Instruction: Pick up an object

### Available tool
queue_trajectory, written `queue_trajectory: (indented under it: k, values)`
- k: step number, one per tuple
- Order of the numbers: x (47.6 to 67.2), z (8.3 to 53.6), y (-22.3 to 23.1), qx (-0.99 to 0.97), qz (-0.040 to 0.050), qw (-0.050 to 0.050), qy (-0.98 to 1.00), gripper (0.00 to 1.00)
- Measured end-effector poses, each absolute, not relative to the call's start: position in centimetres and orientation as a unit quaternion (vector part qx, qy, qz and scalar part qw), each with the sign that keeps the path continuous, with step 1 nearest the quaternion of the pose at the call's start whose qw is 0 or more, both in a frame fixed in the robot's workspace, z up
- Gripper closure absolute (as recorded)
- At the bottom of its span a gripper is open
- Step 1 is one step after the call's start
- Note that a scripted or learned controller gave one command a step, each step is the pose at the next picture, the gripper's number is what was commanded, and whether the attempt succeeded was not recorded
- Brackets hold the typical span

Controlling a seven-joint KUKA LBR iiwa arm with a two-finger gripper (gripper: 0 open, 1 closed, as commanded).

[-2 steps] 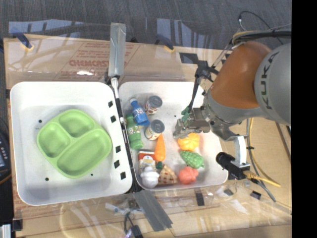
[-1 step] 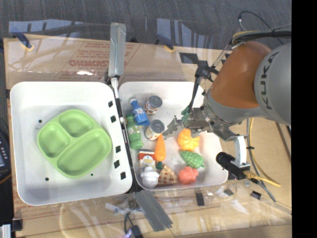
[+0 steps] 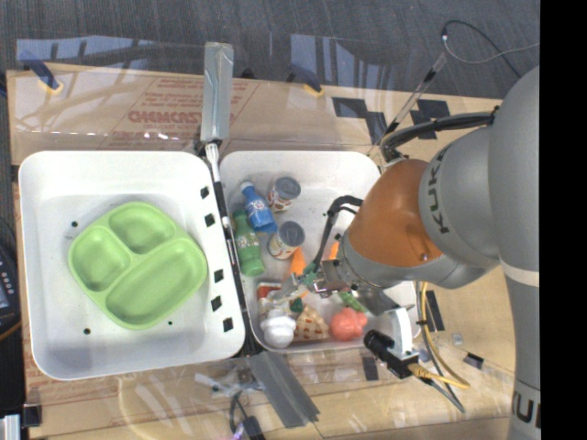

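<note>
Even, bright light falls from above me. The white bins (image 3: 55,337) glow almost blown out, with soft grey shadows along their inner walls. Glare streaks the clear tape on the surface (image 3: 138,99). Focus is slightly soft throughout.

A cluster of small objects was seen in the right bin (image 3: 303,163), crowded toward its left and near sides. A blue bottle (image 3: 257,206) lay tilted beside a green bottle (image 3: 248,250) along the left wall. Two small cans (image 3: 285,192) (image 3: 290,236) were set just right of the bottles, one behind the other. An orange carrot-like piece (image 3: 298,262) lay near the middle. At the near edge, a white rounded object (image 3: 278,330), a pizza-slice shape (image 3: 311,324) and a pinkish-red ball (image 3: 348,324) were lined up closely side by side.
</note>
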State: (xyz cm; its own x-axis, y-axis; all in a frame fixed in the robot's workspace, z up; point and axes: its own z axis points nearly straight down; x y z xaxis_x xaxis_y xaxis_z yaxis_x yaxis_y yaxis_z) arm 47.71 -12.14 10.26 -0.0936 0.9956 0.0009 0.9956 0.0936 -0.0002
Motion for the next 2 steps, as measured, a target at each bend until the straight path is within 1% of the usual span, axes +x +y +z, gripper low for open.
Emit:
queue_trajectory:
  k: [1, 2]
  values:
    - [47.8, 11.2, -12.0, -0.671, -0.0008, 0.001, -0.742, 1.0]
    - [53.5, 19.1, -6.8, -0.738, 0.0011, 0.001, -0.675, 1.0]
